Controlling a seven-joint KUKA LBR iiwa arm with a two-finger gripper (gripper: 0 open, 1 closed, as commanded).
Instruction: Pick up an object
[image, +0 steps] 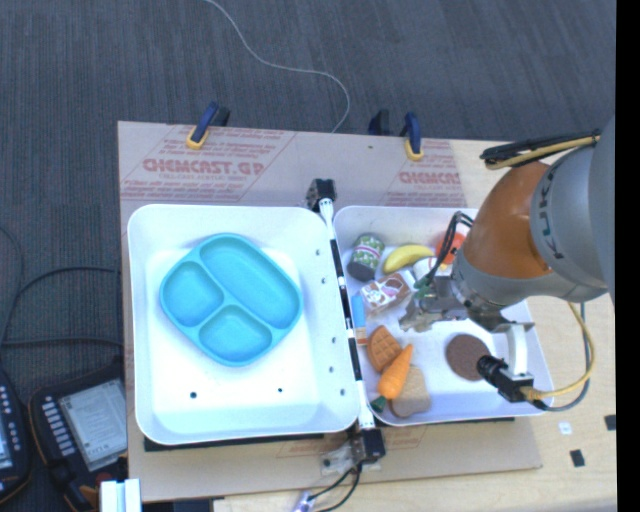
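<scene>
My gripper hangs low in the middle of the right bin, under the grey and orange wrist. Just left of it lies a red and white wrapped piece. A yellow banana and a green and white round item lie behind it. In front of it are an orange waffle piece, a carrot and a tan bread slice. A brown round cookie sits to its front right. Nothing is seen held.
The left bin holds a blue divided plate. A ridge with clamps separates the two bins. The arm covers the right bin's far right part. A cable loops past the bin's right edge.
</scene>
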